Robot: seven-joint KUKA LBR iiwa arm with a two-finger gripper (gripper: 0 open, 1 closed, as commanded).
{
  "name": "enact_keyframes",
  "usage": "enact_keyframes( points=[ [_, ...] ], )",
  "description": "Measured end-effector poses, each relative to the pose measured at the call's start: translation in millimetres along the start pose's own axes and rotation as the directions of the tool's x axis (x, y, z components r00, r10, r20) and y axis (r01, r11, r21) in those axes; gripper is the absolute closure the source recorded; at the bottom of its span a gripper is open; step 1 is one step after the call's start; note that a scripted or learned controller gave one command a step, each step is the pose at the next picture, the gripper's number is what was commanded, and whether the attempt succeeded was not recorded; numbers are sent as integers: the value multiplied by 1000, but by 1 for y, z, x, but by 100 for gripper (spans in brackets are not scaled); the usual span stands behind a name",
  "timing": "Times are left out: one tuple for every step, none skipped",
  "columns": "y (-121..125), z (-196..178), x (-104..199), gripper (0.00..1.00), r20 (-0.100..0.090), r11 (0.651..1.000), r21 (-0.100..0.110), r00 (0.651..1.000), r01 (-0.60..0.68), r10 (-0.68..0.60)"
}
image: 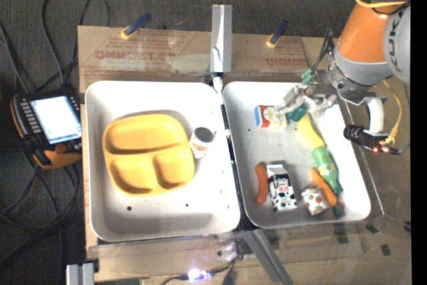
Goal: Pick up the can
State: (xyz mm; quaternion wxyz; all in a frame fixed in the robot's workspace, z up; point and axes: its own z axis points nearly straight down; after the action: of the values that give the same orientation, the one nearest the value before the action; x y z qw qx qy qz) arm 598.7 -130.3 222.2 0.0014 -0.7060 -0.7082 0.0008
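Observation:
The can (201, 141) is a small cylinder with a dark grey top and a pale label. It stands in the left bin (133, 217), against the right edge of a yellow divided tray (148, 151). My gripper (299, 103) hangs over the upper part of the right bin (357, 210), well to the right of the can and across the wall between the bins. It is close to a red, white and blue carton (266, 117) and the top end of a banana (309, 133). Nothing shows between its tips.
The right bin also holds a sausage (260, 183), a cow-patterned carton (281, 187), a small cup (312, 201), a carrot (324, 187) and a green item (326, 167). A metal post (221, 37) stands behind the bins. A tablet (52, 118) lies at the left.

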Motion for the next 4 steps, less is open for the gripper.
enact_keyframes(
  points=[
    [15,132,25,0,5,940,-6,940,342,-342],
    [69,134,12,0,-1,952,6,952,306,-306],
    [71,123,12,100,5,952,-3,952,307,-307],
    [48,16,5,100,6,912,-1,912,410,-410]
  ],
)
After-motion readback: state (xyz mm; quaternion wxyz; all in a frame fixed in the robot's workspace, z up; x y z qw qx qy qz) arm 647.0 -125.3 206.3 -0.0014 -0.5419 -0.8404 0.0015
